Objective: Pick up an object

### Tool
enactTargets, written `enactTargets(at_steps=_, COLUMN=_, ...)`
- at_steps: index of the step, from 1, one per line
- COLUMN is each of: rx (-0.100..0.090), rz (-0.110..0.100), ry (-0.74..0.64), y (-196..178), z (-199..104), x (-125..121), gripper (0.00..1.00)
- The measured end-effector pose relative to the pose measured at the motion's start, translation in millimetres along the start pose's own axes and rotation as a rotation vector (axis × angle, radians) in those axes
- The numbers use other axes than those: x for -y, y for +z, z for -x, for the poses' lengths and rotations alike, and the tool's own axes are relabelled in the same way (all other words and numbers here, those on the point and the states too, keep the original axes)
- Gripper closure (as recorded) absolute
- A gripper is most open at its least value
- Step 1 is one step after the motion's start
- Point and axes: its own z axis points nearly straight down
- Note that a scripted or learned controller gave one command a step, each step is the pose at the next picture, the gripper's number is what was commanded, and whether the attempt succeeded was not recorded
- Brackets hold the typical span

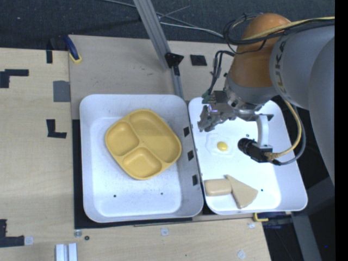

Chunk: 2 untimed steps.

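Note:
A fried egg toy (221, 145) with a yellow yolk lies in the middle of the right bin (288, 197). Two tan pieces rest at that bin's front: a rounded block (217, 187) and a wedge (242, 191) touching it. A yellow divided plate (143, 143) sits in the left bin (103, 200). My gripper (208, 119) hangs over the right bin's back left part, above and just left of the egg, with nothing seen between its fingers.
The arm's grey body and orange band (255, 48) cover the right bin's back right. A black cable fitting (255, 150) hangs right of the egg. A metal pole (157, 37) slants behind the bins. Black clips mark the divider between bins.

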Motion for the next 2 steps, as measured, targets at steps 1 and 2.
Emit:
enactTargets(at_steps=1, rx=0.001, rz=-0.001, ry=0.001, y=14.2, z=-53.1, x=-5.5, gripper=1.00)
enactTargets(at_steps=2, rx=0.000, rz=0.001, ry=0.000, y=5.7, z=-103.1, x=-13.4, gripper=1.00)
